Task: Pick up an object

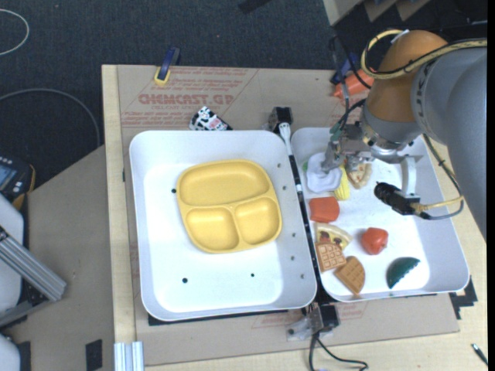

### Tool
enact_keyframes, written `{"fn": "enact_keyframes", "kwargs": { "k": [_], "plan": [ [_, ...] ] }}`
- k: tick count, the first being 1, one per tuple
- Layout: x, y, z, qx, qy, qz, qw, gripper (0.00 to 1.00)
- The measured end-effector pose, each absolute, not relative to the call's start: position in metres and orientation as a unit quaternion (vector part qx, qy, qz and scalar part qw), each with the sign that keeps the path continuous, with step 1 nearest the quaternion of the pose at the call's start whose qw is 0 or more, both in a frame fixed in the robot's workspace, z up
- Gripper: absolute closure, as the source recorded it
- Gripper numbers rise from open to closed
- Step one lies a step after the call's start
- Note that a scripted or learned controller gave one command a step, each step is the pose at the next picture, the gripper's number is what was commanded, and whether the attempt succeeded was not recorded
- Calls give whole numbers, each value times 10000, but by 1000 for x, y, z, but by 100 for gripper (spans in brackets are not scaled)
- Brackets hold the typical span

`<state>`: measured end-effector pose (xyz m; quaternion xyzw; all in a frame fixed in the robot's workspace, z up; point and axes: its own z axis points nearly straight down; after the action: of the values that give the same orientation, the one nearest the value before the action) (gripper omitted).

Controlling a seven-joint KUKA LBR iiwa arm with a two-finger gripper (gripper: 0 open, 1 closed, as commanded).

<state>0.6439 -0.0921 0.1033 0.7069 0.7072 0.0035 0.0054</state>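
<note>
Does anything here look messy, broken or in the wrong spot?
Mostly tidy. The yellow tray sits askew in the left bin, and a small black-and-white item lies on the bench outside both bins. Nothing looks spilled or broken.

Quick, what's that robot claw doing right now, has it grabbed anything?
Gripper: down in the right white bin, over a pale white toy piece and yellow corn-like toy; whether it grips anything cannot be told.
</note>
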Motion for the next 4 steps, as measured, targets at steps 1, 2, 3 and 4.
{"fn": "enact_keyframes", "kwargs": {
  "k": [1, 2, 3, 4],
  "plan": [
    [641, -101, 154, 7074, 7068, 18, 31, 100],
    [641, -96, 218, 7065, 7077, 27, 36, 100],
    [642, -96, 226, 7068, 7075, 12, 17, 100],
    [628, -44, 236, 7052, 7090, 7, -14, 100]
  ]
}}
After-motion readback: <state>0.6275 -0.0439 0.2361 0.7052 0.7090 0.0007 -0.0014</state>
